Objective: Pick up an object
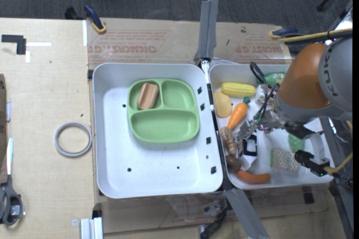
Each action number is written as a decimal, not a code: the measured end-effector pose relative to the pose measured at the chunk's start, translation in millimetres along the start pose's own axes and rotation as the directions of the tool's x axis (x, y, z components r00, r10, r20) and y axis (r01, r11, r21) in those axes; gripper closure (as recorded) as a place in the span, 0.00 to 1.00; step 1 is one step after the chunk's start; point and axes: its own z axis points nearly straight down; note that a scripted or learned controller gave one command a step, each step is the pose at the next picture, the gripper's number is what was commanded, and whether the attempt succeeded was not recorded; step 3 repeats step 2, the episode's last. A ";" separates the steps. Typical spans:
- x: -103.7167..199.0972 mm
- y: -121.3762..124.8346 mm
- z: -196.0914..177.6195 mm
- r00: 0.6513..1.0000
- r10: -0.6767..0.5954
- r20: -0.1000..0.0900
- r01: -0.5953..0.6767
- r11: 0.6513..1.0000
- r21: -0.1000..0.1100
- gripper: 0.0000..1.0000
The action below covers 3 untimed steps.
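A pale wooden bench (45, 97) held two shallow white bins side by side. In the left bin (112, 170) sat a green divided plate (164, 110) with a bread roll (148, 95) in one compartment. The right bin (242, 183) was crowded with toy food: a corn cob (238, 88), a carrot (237, 115) and a sausage (252, 177). The grey arm (314, 83) reached low among these, likely to grab one. Its gripper (250, 130) hung beside the carrot; whether the claw was open or closed could not be told.
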 end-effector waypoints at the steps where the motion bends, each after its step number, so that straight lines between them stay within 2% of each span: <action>1: -0.4 0.2 -9.0 1.000 0.003 0.000 -0.003 1.000 0.000 1.00; 2: 65.2 61.8 -144.8 1.000 0.026 0.000 -0.026 1.000 0.007 1.00; 3: 65.2 61.8 -144.8 1.000 0.026 0.000 -0.026 1.000 0.007 1.00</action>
